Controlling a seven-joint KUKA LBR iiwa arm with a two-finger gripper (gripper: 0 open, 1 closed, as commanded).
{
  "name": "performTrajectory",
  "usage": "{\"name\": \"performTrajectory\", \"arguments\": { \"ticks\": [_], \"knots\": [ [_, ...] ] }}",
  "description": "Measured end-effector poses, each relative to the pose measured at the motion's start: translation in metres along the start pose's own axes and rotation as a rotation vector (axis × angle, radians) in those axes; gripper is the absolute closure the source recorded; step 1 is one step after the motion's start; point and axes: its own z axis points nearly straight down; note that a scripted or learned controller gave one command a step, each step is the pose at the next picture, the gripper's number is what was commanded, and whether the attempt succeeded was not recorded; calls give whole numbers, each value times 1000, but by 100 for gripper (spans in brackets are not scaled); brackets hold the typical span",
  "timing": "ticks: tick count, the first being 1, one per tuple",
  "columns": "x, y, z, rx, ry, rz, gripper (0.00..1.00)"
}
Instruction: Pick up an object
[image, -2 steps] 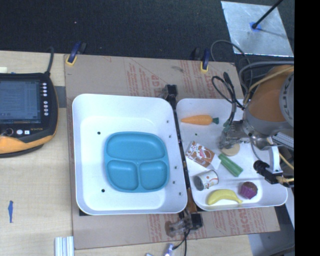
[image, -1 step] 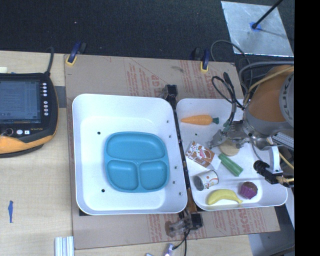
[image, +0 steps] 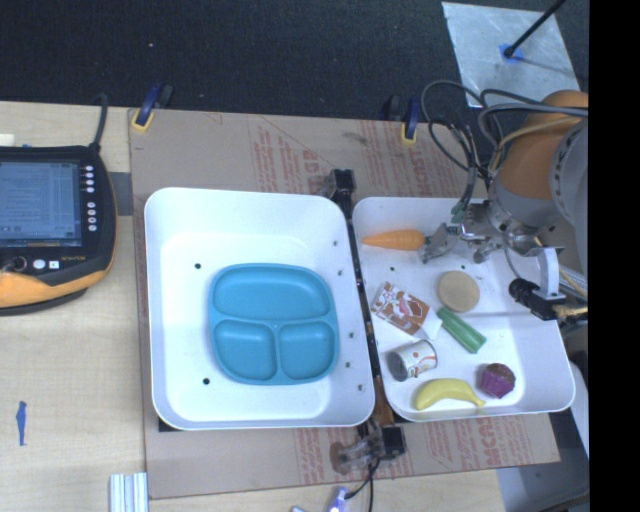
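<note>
My gripper (image: 447, 243) hangs over the far part of the right bin (image: 535, 352), just right of an orange carrot (image: 393, 240) and above a tan round disc (image: 459, 291). Nothing shows held in it. Also in that bin lie a brown and white packet (image: 399, 307), a green cylinder (image: 462, 329), a small tipped can (image: 412, 358), a yellow banana (image: 446, 394) and a purple lump (image: 495, 379).
The left bin (image: 175, 300) holds a blue divided plate (image: 272, 322). A tablet-like pendant (image: 50, 225) lies at the left of the bench. Cables (image: 460, 120) loop behind the right bin, and the arm (image: 545, 160) enters from the right.
</note>
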Motion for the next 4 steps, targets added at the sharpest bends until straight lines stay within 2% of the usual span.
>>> {"name": "performTrajectory", "arguments": {
  "ticks": [1,2,3,4],
  "knots": [
    [-24,-43,0,1,-1,1,0],
    [9,-70,1,2,-1,-2,0],
    [8,-70,-10,3,-2,-4,100],
    [105,-78,-101,-3,1,-4,100]
  ]
}}
